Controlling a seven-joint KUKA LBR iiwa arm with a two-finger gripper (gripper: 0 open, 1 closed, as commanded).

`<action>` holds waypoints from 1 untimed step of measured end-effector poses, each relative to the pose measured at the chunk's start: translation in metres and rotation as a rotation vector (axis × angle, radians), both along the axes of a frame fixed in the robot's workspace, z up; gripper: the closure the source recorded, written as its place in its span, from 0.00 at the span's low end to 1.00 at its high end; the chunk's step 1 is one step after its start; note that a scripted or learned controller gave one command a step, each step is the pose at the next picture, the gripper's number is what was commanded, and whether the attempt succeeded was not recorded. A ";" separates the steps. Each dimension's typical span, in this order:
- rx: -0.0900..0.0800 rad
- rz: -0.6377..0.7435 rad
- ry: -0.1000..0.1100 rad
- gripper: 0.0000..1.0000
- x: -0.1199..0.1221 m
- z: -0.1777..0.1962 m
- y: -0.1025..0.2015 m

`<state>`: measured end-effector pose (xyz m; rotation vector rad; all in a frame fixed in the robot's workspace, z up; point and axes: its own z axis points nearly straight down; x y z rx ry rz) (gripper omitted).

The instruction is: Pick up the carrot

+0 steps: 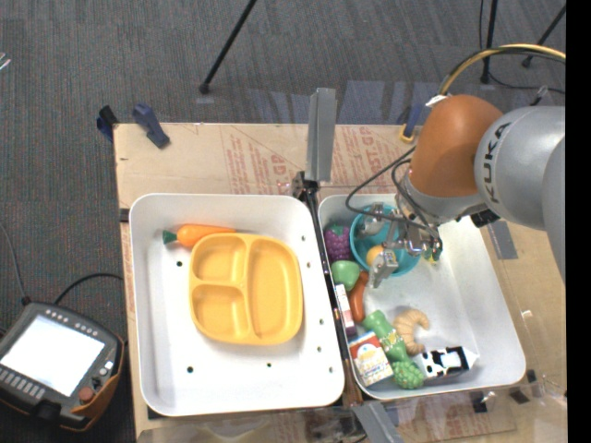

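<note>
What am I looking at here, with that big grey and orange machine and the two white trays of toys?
A camera fixed above the bench looks down at a slant. The grey and orange thing is a robot arm reaching in from the right; its gripper hangs over the right bin, which holds toy food: purple grapes, a croissant, a small milk carton and more. The left bin holds a yellow divided plate, and the carrot it should pick up lies against that plate's upper edge. I see nothing gripped.
</note>
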<state>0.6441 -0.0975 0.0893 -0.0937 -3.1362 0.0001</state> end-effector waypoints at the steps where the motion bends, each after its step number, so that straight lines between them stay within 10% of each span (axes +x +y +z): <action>1: 0.001 -0.188 -0.005 0.00 -0.064 -0.002 0.003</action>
